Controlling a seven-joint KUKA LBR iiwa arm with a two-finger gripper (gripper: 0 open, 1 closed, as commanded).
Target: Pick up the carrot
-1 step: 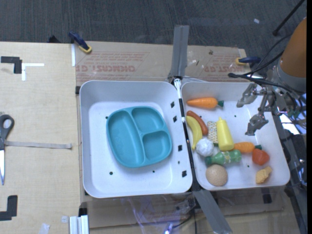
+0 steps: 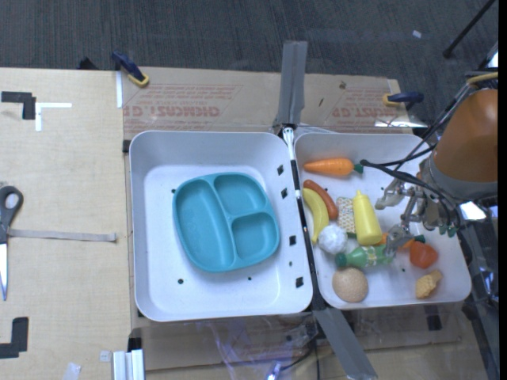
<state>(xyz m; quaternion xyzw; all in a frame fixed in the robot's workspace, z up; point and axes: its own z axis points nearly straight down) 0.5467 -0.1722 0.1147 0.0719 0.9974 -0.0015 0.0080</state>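
Note:
The carrot (image 2: 329, 165), orange with a green stub at its right end, lies flat along the far side of the right bin (image 2: 380, 139). My gripper (image 2: 394, 216) hangs over the right half of that bin, just right of a yellow bottle (image 2: 366, 218). It is well to the right of and nearer than the carrot. Its two metal fingers (image 2: 386, 198) stand apart, open, with nothing between them. The grey arm with its orange band (image 2: 467, 133) comes in from the right.
Around the gripper in the right bin lie a banana (image 2: 316, 212), a red sausage (image 2: 322, 197), a white ball (image 2: 333, 238), a green toy (image 2: 366, 256), a tan egg (image 2: 350, 285), a red tomato (image 2: 423, 254) and a small brown piece (image 2: 428, 283). The left bin (image 2: 150, 275) holds a teal divided plate (image 2: 227, 220).

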